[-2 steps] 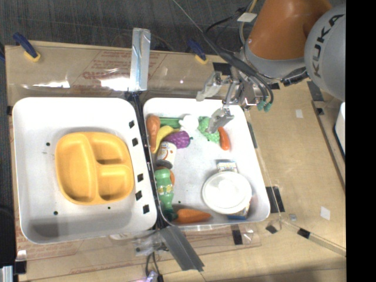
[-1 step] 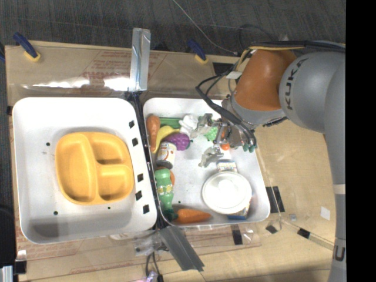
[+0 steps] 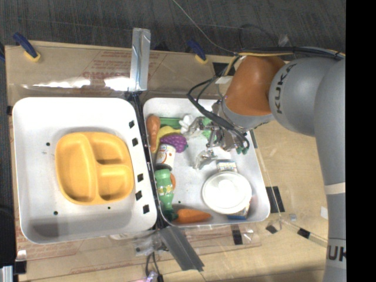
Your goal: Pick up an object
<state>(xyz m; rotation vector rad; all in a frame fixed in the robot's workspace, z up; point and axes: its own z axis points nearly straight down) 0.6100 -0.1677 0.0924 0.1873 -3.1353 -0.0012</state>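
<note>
Camera view, target: I count several candidate objects, all in the right bin (image 3: 258, 184); none of them is lifted.
White bowl (image 3: 225, 192): sits upside down or lid-like in the right bin's near right part, flat on the floor.
Carrot (image 3: 190, 217): lies along the right bin's near wall, left of the white bowl.
Green bottle (image 3: 165, 188): lies against the right bin's left wall, just above the carrot.
Purple grapes (image 3: 174, 141): in the right bin's far left part, beside a yellow banana (image 3: 160, 137) and an orange sausage-shaped toy (image 3: 153, 124).
Gripper (image 3: 207, 155): low over the middle of the right bin, just above the white bowl; I cannot tell how its grip stands.
Arm (image 3: 294, 98): reaches over the right bin's right wall.
Yellow tray (image 3: 94, 166): lies in the left bin (image 3: 29, 175), which adjoins the right bin's left wall.
</note>
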